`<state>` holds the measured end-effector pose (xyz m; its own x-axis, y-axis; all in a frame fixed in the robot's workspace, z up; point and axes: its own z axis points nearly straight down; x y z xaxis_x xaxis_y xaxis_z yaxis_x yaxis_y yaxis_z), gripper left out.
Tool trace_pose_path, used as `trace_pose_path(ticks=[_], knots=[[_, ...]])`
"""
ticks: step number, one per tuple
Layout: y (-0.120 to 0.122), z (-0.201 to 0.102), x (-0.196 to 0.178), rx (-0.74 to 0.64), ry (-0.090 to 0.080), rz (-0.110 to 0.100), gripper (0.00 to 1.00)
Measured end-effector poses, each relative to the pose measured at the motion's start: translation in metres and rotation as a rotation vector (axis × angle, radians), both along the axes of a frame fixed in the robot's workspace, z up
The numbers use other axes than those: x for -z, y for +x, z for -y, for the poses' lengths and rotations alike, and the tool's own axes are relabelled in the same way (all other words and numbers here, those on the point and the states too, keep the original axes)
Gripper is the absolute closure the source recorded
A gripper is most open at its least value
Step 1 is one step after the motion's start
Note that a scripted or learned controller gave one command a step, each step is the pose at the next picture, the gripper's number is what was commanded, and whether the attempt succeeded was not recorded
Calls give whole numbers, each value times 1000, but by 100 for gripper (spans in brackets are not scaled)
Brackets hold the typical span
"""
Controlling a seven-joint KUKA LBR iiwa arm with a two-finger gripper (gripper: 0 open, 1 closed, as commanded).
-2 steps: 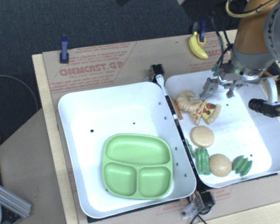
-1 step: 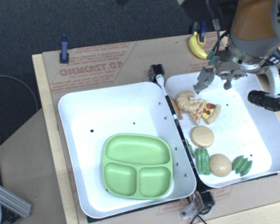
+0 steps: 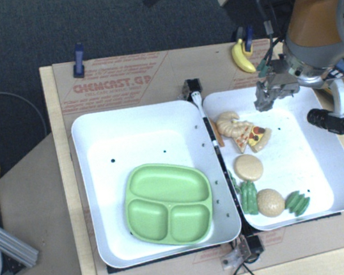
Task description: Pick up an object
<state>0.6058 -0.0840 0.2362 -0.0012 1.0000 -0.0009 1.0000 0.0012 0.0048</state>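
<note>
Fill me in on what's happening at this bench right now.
A grey arm with an orange band reaches in from the right, its gripper hanging over the upper part of the right bin. Toy food lies there: a pizza slice, round buns and green vegetables. The left bin holds a green divided plate. Nothing is visibly picked up yet.

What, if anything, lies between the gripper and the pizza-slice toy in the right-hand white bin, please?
Nothing visible. The gripper hangs over bare floor of the right white bin, and the pizza-slice toy lies a little down-left of it with only bare white floor between them.
</note>
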Motion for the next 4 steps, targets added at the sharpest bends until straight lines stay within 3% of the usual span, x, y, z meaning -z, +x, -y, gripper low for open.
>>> trace_pose_path(ticks=[1,2,3,4], knots=[[-39,-77,-17,-7,6,-7,100],[-69,-187,-36,-12,6,-5,100],[-49,-98,21,10,-2,-12,100],[-91,-41,-105,9,-1,9,100]])
